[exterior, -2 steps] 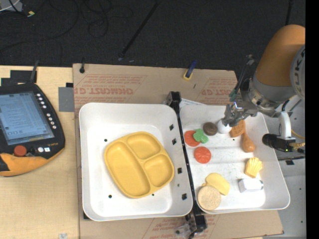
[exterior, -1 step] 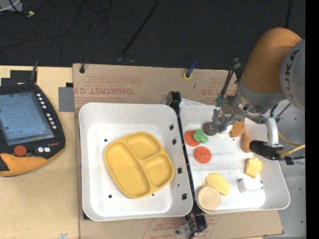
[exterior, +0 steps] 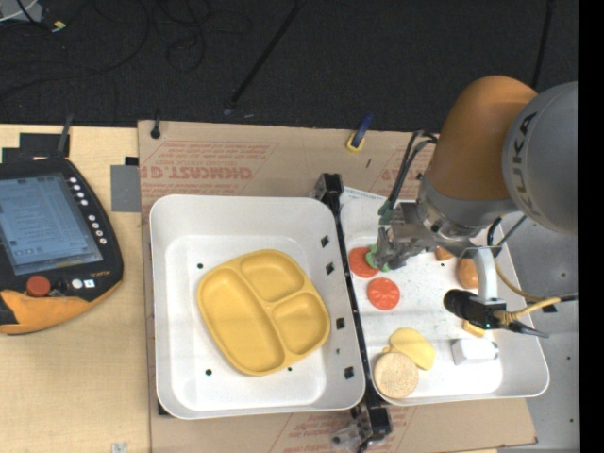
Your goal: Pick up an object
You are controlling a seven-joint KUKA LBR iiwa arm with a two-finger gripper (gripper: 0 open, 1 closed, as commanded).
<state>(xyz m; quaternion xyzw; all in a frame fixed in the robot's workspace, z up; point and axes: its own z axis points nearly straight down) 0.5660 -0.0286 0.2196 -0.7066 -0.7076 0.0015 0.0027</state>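
In the right bin (exterior: 528, 377) my gripper (exterior: 382, 257) reaches down near the bin's left wall, its tip right over a red round slice (exterior: 360, 261) that it partly hides. A second red tomato-like slice (exterior: 383, 294) lies just below it. A yellow piece (exterior: 413, 347) and a tan round cracker-like disc (exterior: 396, 375) rest near the front. An orange-brown object (exterior: 467, 273) lies to the right, behind the arm's cables. A small white block (exterior: 473, 351) sits at the front right.
The left bin (exterior: 175, 253) holds a yellow divided plate (exterior: 261, 309). A teach pendant (exterior: 52, 239) lies on the bench at far left. A black cable connector (exterior: 469, 306) hangs over the right bin. The arm's large body (exterior: 491, 154) covers the bin's back right.
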